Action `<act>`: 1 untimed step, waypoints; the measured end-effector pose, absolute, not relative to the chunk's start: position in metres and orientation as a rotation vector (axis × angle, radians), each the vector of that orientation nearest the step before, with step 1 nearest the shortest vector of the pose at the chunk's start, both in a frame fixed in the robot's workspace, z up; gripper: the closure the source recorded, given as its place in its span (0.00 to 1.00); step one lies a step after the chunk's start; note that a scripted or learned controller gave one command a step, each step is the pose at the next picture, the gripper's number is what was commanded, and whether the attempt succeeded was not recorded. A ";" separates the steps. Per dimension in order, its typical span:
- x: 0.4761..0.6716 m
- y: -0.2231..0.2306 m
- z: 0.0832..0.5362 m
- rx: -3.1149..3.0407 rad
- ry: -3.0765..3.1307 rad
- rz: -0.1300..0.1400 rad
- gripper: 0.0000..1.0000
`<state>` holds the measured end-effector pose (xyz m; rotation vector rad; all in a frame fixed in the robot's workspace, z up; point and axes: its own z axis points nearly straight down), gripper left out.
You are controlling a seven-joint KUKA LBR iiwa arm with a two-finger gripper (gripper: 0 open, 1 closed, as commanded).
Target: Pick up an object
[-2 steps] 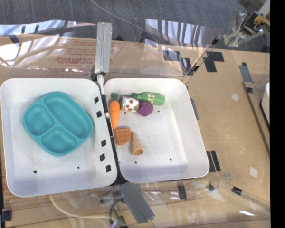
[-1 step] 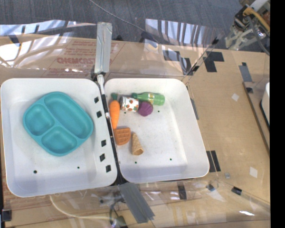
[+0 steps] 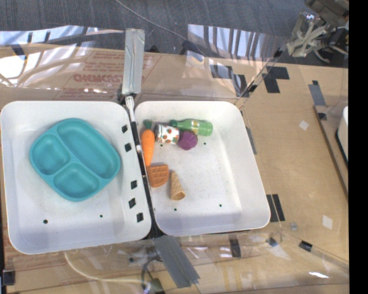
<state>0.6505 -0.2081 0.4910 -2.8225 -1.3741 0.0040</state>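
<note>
A: Camera view: your tool [image 3: 324,14] sits at the top right, far from both bins; I cannot tell its state.

B: And the objects?

A: Untouched: your orange plastic carrot [image 3: 148,146] lies in the right white bin [image 3: 248,188]. Picking remains.

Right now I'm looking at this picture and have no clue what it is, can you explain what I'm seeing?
One camera looks down at a slant on a workbench holding two shallow white bins. The left bin holds a teal divided plate. The right bin holds toy food clustered near its left side: a carrot, a green bottle, a purple piece, a waffle-like piece and an ice cream cone. At the top right corner is part of a robot arm whose job is picking up an object. Nothing is visibly held.
</note>
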 end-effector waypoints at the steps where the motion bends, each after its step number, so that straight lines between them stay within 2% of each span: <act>1: 0.647 -0.172 0.490 -3.073 -0.632 0.013 1.00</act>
